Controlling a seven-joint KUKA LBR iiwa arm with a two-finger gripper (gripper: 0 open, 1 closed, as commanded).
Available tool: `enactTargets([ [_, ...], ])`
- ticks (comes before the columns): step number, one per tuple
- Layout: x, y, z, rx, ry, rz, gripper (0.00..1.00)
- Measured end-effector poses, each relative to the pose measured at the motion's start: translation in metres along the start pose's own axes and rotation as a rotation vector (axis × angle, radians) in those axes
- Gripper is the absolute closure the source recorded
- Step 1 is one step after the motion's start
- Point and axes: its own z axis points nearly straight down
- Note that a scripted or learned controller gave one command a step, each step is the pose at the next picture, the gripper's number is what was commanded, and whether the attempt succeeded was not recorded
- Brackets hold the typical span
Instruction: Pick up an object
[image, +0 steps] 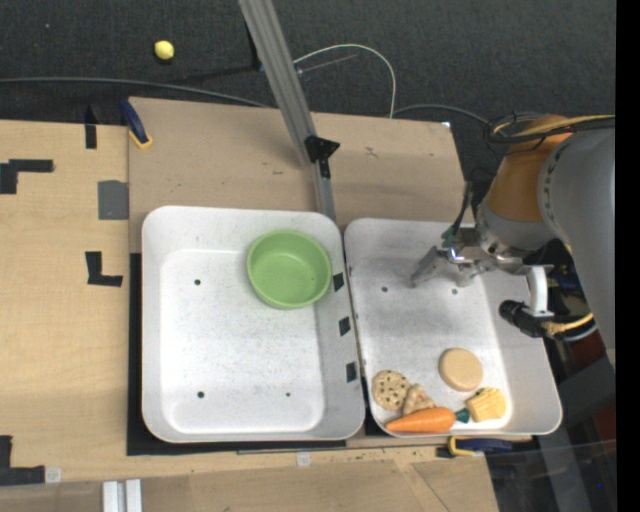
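I am watching the arm (560, 190) reaching in from the right, its orange band sitting above the wrist, and the gripper (447, 268) hanging over the upper part of the right bin (400, 330). The fingers are splaying wide apart, one pointing down-left toward the bin floor, and nothing is sitting between them.

The things to pick are all lying in the right bin's near corner, well apart from the gripper. A round tan disc (461, 369) is lying closest to it. Below and left of the disc a cookie (389, 388) is lying just beside a second, smaller cookie piece (416, 400). A carrot (427, 421) is lying along the bin's front edge, touching the cookie piece, with its green end pointing right. A yellow cheese wedge (487, 405) is sitting just right of the carrot's green end.

In the left bin (180, 350) a green bowl (289, 268) is standing upright near the top right corner. A small yellow ball (164, 49) is lying on the dark floor beyond the bench.
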Motion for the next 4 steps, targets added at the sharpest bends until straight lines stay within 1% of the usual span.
enactTargets([
  [1,0.000,0.001,-0.011,-0.001,-0.001,-0.001,1.00],
  [2,-0.005,0.005,-0.056,-0.007,-0.001,0.001,1.00],
  [3,0.002,0.010,-0.117,-0.009,-0.001,0.000,1.00],
  [4,0.002,0.010,-0.120,-0.004,0.000,0.001,1.00],
])
